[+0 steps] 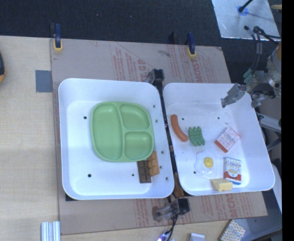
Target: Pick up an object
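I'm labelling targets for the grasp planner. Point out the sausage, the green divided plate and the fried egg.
sausage [178, 128], camera view, middle of its length.
green divided plate [108, 129], camera view, floor of its large left compartment.
fried egg [208, 162], camera view, on the yellow yolk.

My feed, right edge: end effector reads as pale grey metal, angular, tapering to darker tip. Behind it, wrist hardware in grey and black, small teal-green patch on one side. Thin black cable loops above wrist. Finer markings, screws too blurred for me to tell.
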Controlling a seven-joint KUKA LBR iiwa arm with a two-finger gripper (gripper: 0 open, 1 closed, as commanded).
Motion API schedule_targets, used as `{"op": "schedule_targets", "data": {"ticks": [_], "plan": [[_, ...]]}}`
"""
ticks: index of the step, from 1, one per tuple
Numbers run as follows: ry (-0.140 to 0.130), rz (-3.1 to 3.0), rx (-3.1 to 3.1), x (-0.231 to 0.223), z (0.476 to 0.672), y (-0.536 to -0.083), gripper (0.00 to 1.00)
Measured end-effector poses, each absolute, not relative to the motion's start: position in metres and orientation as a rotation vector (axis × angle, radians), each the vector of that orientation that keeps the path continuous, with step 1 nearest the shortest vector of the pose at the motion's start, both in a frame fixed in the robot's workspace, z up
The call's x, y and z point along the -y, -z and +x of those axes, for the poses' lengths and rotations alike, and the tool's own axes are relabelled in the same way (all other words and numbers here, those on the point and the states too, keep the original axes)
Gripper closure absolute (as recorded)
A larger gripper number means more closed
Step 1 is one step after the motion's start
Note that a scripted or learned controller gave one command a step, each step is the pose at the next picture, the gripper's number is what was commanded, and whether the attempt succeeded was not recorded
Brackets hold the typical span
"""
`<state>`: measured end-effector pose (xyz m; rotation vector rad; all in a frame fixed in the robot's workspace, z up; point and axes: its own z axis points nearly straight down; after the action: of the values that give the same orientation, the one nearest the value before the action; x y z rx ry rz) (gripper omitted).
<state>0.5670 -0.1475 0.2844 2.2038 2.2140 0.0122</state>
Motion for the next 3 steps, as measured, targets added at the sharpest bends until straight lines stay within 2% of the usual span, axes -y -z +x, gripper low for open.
{"op": "schedule_targets", "data": {"ticks": [1,2,3], "plan": [[0.012,2.225,-2.232,0.156,0.528,-0.183,0.0],[0.004,2.212,-2.225,0.166,0.526,-0.094,0.0],[0.002,2.21,-2.219,0.169,0.528,-0.111,1.0]]}}
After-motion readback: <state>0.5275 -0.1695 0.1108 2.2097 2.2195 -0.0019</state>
